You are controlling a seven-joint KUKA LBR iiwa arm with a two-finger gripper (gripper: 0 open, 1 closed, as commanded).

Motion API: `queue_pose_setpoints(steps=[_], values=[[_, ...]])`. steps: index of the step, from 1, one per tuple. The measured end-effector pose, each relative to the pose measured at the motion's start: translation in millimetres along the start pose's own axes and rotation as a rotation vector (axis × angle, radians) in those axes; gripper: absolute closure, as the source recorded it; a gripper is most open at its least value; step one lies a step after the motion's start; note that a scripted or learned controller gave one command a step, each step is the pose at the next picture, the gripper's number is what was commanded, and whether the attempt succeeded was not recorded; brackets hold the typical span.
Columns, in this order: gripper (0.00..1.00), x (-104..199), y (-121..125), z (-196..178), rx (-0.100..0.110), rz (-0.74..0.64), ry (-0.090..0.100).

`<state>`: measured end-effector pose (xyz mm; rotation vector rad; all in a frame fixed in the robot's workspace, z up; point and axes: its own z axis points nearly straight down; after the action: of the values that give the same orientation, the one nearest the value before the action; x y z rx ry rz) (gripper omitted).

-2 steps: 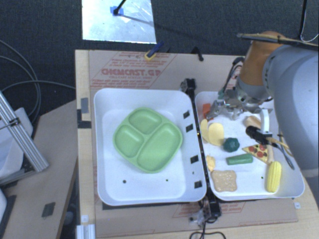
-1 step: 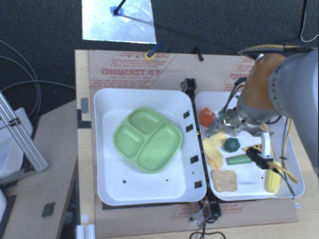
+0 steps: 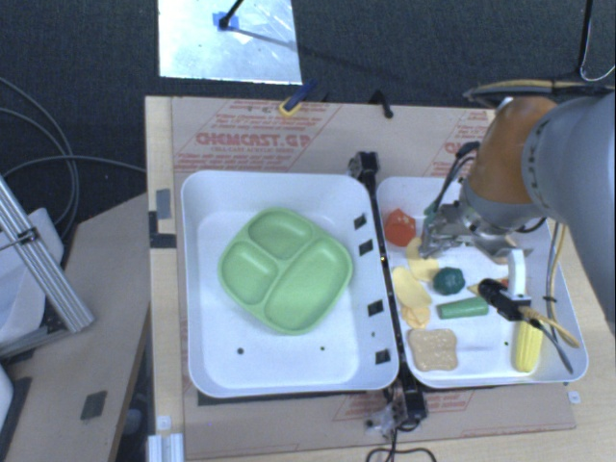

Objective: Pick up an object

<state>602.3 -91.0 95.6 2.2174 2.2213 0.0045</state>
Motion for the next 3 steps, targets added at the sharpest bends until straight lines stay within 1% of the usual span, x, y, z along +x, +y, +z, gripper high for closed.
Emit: queue_pose_setpoints(steps=[1, 2, 3], values=[[0.00, 0.1, -0.2, 0.5, 0.001, 0.000, 0.000], [1.00, 0.1, 0.8, -10.4, -0.002, 0.000, 0.000], [0.00, 0.1, 0.6, -10.0, -0.001, 0.000, 0.000]])
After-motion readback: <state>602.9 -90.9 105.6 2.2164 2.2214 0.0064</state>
